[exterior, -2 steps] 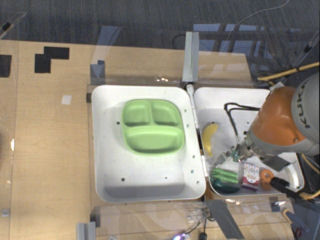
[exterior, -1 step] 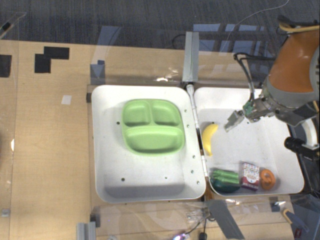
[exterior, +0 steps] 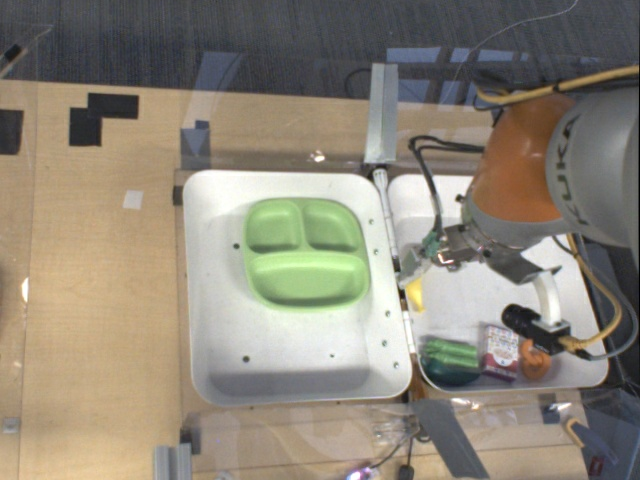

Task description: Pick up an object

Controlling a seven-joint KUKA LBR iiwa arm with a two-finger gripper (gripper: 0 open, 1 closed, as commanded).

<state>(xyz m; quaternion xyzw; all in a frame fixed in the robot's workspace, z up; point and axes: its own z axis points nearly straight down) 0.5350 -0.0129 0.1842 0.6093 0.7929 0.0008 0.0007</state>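
the hand (exterior: 425,253) sits low at the right bin's (exterior: 575,278) left edge, above a yellow object (exterior: 414,295); i cannot tell its grip; green divided tray (exterior: 303,252) fills the left bin (exterior: 215,298)

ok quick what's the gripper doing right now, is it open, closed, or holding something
Gripper: over the right bin's left edge; open or closed cannot be told from this view, and nothing is seen held.

We see open floor around the green divided plate (exterior: 303,252) in the left bin (exterior: 215,278). In the right bin (exterior: 590,373), the arm (exterior: 545,173) covers the upper half; a green cylinder (exterior: 450,352), purple packet (exterior: 500,348) and orange ball (exterior: 536,364) crowd the near edge.
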